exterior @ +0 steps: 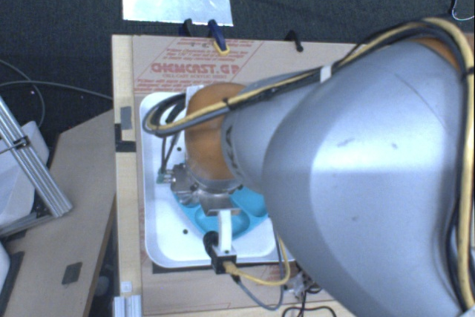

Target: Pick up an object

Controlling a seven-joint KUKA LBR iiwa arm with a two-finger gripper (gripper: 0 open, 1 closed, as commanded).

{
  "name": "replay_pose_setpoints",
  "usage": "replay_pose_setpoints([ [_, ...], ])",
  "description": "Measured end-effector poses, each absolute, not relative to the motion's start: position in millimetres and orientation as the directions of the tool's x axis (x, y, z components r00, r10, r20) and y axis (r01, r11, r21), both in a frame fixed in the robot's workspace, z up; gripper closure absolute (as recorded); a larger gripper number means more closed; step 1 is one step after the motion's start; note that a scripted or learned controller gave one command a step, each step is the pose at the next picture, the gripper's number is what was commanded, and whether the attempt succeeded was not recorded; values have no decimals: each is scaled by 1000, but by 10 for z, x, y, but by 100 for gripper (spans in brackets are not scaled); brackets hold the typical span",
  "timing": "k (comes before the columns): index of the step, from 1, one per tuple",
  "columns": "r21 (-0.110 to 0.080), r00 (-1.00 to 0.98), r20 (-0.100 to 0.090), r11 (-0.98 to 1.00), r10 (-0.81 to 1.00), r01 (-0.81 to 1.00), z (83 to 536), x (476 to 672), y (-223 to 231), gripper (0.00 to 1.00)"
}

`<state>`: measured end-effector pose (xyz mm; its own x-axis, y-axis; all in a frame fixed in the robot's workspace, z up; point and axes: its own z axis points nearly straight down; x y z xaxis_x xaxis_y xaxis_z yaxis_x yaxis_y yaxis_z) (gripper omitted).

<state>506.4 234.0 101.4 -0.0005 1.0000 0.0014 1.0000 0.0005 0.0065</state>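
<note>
— So, where do you stand?

— Over the left bin (159, 252). My grey arm (349, 182) comes in from the right and covers most of the bench (126, 197). My orange band (208, 134) sits above my wrist, which points down into the bin's middle.

— And your jaws?

— I cannot tell whether they are apart or together; my own wrist hides them.

— What lies below?

— A light blue object (249, 208) on the bin floor, touching or just beside my wrist, towards the bin's near right corner.

— Any room?

— White floor shows along the bin's left wall and near rim. A cable (256, 282) hangs over that near rim.
</note>
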Motion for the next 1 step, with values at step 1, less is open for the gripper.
replay_pose_setpoints([
  [1, 10, 3, 3, -3, 1000, 1000, 2164, 5157, 1941, 100],
])
